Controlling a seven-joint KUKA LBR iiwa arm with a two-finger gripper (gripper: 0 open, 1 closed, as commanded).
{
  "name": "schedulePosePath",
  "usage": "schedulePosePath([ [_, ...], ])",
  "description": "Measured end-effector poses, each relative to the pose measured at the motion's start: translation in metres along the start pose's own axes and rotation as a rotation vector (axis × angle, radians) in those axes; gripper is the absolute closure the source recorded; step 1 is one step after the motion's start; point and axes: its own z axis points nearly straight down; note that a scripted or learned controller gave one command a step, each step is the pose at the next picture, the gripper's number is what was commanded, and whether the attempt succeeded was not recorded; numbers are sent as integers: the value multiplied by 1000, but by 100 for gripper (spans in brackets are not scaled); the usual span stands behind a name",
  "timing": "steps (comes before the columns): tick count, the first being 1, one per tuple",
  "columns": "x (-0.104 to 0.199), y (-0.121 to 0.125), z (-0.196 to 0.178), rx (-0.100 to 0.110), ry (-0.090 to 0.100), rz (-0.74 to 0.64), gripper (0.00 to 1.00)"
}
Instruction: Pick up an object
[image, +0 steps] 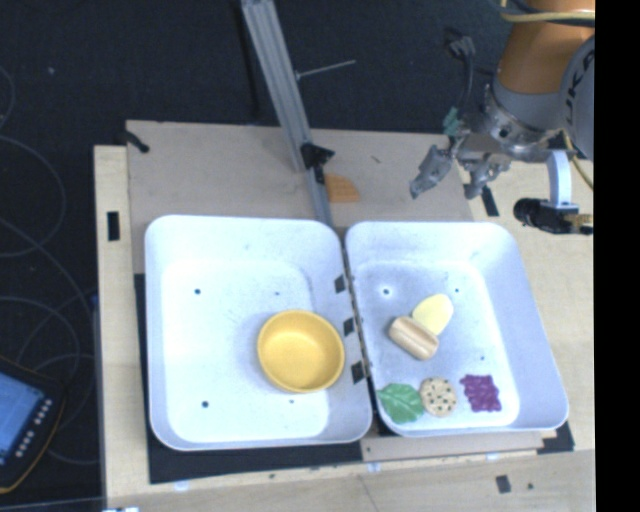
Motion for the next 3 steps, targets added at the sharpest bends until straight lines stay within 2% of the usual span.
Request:
schedulePosePath([
  [1, 0, 0, 0, 0, -1, 0, 0],
  [3, -5, -5, 126, 6, -1, 5, 0],
])
